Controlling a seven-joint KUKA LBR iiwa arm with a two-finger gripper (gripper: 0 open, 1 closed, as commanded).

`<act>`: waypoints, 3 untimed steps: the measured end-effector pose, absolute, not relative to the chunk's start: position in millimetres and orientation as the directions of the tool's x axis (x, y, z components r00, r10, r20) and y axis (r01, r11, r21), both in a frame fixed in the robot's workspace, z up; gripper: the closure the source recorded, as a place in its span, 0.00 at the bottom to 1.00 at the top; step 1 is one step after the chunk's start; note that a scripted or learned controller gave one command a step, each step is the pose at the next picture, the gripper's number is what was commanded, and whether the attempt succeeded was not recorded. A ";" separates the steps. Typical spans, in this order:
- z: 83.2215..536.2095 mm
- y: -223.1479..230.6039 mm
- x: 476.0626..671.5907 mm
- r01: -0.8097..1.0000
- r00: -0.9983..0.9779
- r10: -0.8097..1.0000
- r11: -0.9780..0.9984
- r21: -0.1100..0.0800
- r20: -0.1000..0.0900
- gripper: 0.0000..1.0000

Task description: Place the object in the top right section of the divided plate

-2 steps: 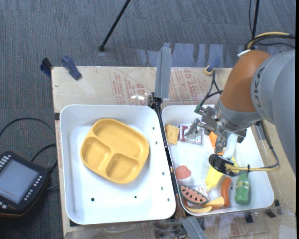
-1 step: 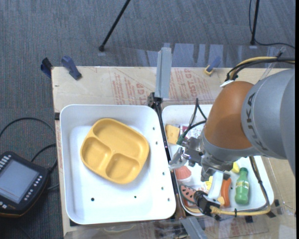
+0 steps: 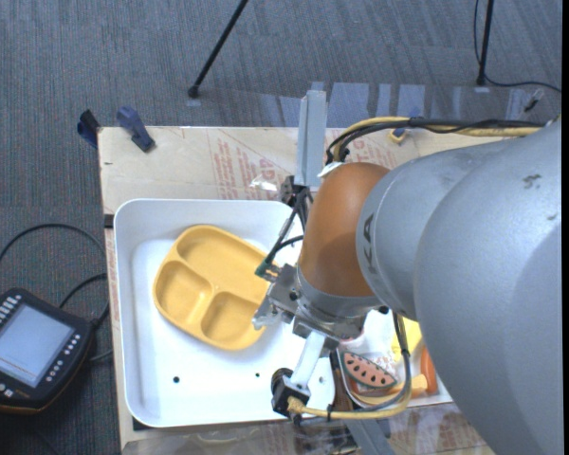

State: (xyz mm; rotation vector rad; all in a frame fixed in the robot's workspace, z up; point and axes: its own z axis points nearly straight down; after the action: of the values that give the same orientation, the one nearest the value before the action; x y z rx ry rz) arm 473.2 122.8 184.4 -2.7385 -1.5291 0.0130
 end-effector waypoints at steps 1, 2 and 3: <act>223.9 64.3 475.5 0.950 0.311 0.950 -0.311 -0.004 -0.003 0.00; 139.1 188.6 470.5 0.970 0.244 0.970 -0.244 -0.015 -0.007 0.00; 86.2 206.0 474.8 0.965 0.261 0.965 -0.261 -0.006 -0.002 0.00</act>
State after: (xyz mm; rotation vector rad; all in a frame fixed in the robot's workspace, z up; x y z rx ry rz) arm 474.8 206.0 86.2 -2.4915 -1.9082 0.0089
